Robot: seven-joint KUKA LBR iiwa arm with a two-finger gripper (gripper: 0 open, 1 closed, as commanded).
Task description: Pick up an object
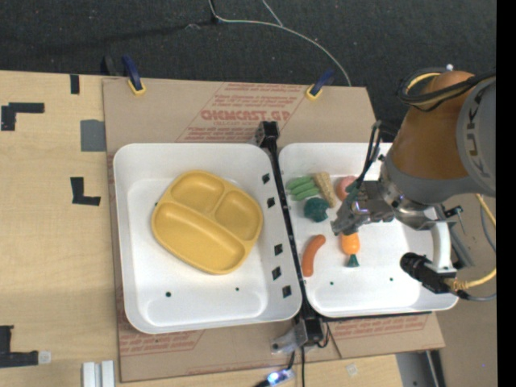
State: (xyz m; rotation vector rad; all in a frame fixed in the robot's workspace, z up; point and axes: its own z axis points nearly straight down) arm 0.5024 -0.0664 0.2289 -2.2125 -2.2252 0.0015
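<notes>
Nothing is lifted yet, as far as I can judge; the grasp itself is left to do. My gripper [350, 226] hangs low over the right bin [379, 297], and I cannot tell how it is set. The carrot [351, 245] lies on the bin floor just at my six o'clock, the orange sausage [311, 255] toward eight, the green broccoli piece [315, 209] at ten.

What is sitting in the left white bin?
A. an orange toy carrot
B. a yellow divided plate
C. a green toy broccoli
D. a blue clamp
B. The yellow divided plate lies alone in the left bin, while the small toy foods, such as the carrot, are in the right bin.
</notes>
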